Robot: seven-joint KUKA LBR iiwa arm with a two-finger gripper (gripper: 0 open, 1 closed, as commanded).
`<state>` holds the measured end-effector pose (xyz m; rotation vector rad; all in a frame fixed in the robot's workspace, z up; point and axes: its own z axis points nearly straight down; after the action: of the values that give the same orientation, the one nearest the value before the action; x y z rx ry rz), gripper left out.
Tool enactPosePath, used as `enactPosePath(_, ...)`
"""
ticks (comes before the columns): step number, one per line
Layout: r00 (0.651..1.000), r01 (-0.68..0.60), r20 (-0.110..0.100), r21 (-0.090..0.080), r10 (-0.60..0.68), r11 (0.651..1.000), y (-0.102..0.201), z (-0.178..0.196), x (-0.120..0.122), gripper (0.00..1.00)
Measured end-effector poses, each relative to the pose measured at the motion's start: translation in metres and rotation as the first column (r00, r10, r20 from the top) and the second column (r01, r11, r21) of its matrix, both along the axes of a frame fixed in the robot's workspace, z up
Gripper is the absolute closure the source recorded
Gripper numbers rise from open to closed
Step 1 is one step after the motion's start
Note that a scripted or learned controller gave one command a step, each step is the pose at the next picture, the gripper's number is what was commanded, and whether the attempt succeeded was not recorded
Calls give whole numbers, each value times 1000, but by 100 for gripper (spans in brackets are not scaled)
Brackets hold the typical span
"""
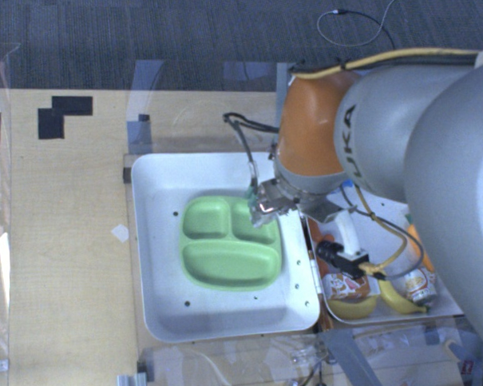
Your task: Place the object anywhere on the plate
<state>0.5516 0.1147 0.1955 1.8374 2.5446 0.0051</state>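
Green plate (228, 257) has three compartments; two white bins (152, 256); one hand (262, 207).

In the left bin (155, 312), the white floor along the left wall and the near wall is free. The green plate (228, 253) takes the middle and reaches toward the right wall. The arm (367, 135) hangs over the far right corner, with its claw (262, 205) above the plate's far right compartment. The right bin (426, 310) is crowded near its near wall by two bananas (374, 302) and a can (415, 284).
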Motion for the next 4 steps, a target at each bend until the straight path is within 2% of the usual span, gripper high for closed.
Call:
enactPosePath(1,986,166,-3,0,-166,986,-6,5,-38,100)
enactPosePath(2,1000,23,-1,0,-23,1000,-38,-11,-63,100)
enactPosePath(3,934,-358,1,-2,358,934,-110,-10,-63,100)
enactPosePath(4,819,-574,3,-4,574,819,-74,-10,5,100)
